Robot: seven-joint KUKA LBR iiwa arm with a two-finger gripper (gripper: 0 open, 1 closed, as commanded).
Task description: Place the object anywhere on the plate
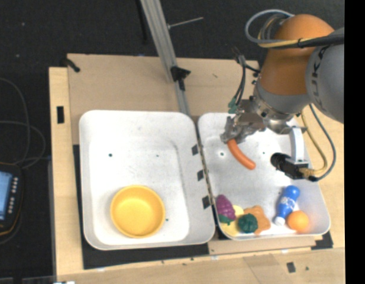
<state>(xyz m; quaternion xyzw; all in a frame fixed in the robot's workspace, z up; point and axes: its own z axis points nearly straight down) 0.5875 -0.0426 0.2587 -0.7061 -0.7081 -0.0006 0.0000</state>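
The yellow plate [137,210] lies in the front part of the left bin [99,129]. An orange carrot-shaped object [242,155] slants over the back left of the right bin [265,185]. Its upper end sits between the dark fingers of my gripper [233,135], which is shut on it. The rest of the carrot points down and to the right, below the wrist. The grey arm with its orange band [291,52] reaches in from the upper right.
Along the right bin's front edge lie purple grapes [225,207], a green broccoli piece [248,222], a tan piece [260,216], a blue and white bottle [287,204] and an orange ball [298,220]. A metal pole [161,34] slants behind the bins.
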